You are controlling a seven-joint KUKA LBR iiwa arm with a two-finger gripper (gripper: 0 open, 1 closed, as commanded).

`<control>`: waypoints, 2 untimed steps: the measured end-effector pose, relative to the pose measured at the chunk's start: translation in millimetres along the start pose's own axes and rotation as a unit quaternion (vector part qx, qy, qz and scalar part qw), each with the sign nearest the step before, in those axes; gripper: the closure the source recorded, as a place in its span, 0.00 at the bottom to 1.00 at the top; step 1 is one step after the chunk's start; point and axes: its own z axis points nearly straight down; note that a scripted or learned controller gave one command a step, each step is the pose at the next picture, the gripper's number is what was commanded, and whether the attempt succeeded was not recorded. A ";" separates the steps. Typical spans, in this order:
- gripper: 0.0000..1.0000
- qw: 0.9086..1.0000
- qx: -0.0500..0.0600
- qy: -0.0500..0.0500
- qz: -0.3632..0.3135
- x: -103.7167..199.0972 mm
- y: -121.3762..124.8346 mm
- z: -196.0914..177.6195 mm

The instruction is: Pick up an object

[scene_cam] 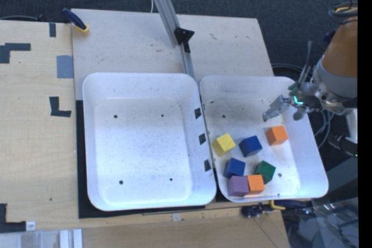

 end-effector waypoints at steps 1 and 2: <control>0.00 1.000 -0.002 -0.001 -0.001 -0.1 0.9 -2.1; 0.00 1.000 0.001 0.000 0.000 5.3 -8.2 56.8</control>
